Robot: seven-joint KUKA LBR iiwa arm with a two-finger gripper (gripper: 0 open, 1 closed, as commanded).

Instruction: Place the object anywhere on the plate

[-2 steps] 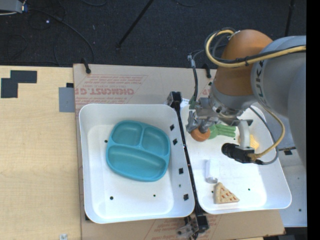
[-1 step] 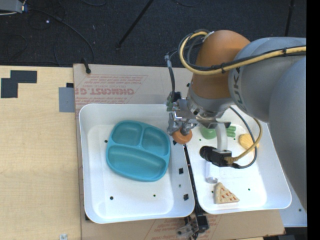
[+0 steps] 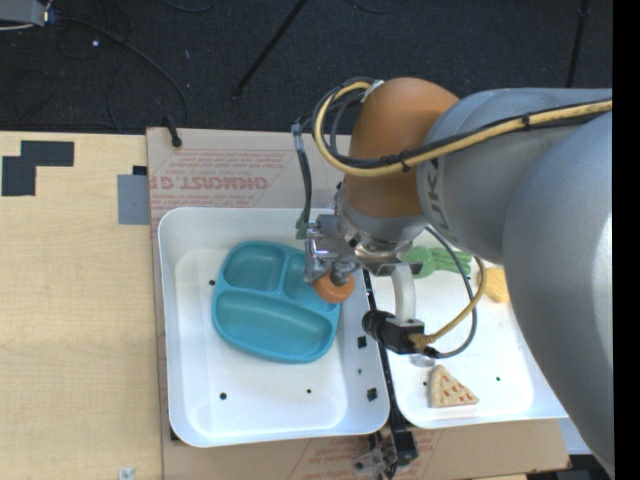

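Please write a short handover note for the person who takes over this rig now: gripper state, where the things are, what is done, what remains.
Gripper: over the right rim of the teal plate, an orange object right under it; grasp unclear.
Plate: in the left bin.
Right bin: waffle-like wedge, green item.
Done: orange object brought to the plate's edge.
Left: confirm it rests on the plate, then withdraw.

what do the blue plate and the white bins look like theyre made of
Blue plate: likely moulded plastic, matte teal, with smooth rounded dividers between compartments. White bins: probably thin formed plastic, slightly glossy, with soft rounded rims and corners. Neither can be confirmed by look alone.
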